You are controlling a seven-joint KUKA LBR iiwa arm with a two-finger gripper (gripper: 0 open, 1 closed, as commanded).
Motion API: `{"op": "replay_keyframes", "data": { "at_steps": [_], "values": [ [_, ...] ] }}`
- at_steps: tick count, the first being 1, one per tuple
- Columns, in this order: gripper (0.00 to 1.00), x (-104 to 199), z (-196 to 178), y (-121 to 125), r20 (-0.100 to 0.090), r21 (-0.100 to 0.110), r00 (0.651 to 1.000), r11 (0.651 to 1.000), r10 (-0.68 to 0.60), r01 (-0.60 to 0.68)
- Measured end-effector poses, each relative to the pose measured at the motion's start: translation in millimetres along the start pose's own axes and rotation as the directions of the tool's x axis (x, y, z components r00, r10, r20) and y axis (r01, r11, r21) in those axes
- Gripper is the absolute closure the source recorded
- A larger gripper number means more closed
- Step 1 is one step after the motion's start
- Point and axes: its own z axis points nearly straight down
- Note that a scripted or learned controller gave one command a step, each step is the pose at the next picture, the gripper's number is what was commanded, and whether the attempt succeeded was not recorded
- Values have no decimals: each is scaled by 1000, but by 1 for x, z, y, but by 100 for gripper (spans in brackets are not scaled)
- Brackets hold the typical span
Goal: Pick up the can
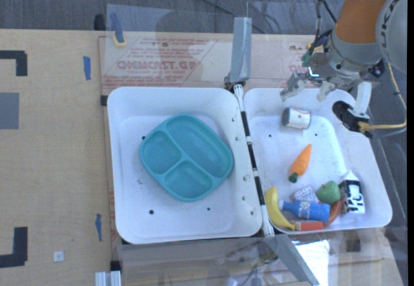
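Camera view
Edges: two white bins are sitting side by side, the left bin [123, 168] taking the middle of the frame and the right bin [375, 178] the right part, their inner rims touching along a hinged seam running down the centre-right.
Open room, left bin: a teal divided plate [186, 156] is lying in its middle, leaving bare white floor all around it.
Open room, right bin: the upper half is staying mostly bare around the can; the lower edge is crowding with a heap of toys.
Count: two bins, one plate, one can, one carrot [301, 162], one banana [278, 209], and a small pile of mixed pieces at lower right that is too tangled to count.
Can: the can [296, 118] is lying on its side in the upper part of the right bin, white-bodied with a dark end facing left, apart from the carrot below it.
Gripper: the gripper [309, 86] is hanging at the upper edge of the right bin, just above the can in the frame, its fingers spread apart and pinching nothing.
Arm: the grey arm with its orange band [365, 3] is reaching in from the upper right corner.
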Motion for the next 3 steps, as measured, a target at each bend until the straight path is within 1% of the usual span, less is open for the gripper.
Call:
{"op": "replay_keyframes", "data": {
  "at_steps": [1,2,3],
  "values": [
    [0,-25,73,0,1,2,1000,1000,11,-11],
    [0,-22,113,3,2,-6,994,994,114,-114],
    [100,-22,101,4,2,-10,994,994,113,-113]
  ]
}}
